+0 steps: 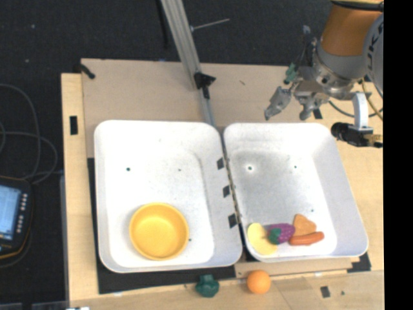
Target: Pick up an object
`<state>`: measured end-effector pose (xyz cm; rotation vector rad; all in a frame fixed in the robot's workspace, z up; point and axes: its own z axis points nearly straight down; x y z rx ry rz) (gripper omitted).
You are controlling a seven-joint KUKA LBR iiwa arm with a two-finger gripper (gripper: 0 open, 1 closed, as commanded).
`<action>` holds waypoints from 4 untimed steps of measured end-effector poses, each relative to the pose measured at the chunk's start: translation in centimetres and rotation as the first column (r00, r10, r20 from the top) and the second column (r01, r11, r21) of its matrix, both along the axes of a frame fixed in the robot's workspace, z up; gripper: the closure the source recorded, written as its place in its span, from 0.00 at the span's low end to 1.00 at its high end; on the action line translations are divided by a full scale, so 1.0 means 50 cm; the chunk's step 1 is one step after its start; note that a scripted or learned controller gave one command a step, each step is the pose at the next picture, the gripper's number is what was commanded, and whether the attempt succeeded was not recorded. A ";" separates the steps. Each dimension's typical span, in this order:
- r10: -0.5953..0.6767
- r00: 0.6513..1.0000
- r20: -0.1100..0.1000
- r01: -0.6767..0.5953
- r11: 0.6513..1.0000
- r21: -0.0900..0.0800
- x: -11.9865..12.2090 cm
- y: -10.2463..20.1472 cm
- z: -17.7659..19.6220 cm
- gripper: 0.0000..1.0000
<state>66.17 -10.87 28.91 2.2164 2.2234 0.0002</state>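
Hovering spread and empty over the right bin's (335, 173) far rim, the gripper (293, 106) has the toy pile (287, 232) well apart at the near edge.

Dark flooring surrounds a pale wooden bench (142, 92).
Black cables (29, 147) loop across the floor at left, beside a handheld control pendant (11, 218) with a lit screen; a metal pole (184, 41) slants over the bench top.
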 end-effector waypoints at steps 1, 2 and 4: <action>0.000 1.000 0.000 0.000 1.000 0.000 0.000 0.000 0.000 0.00; -0.003 1.000 -0.007 0.003 1.000 0.000 -0.002 0.002 -0.126 0.00; -0.004 1.000 0.000 0.004 1.000 0.000 -0.028 0.011 -0.343 0.00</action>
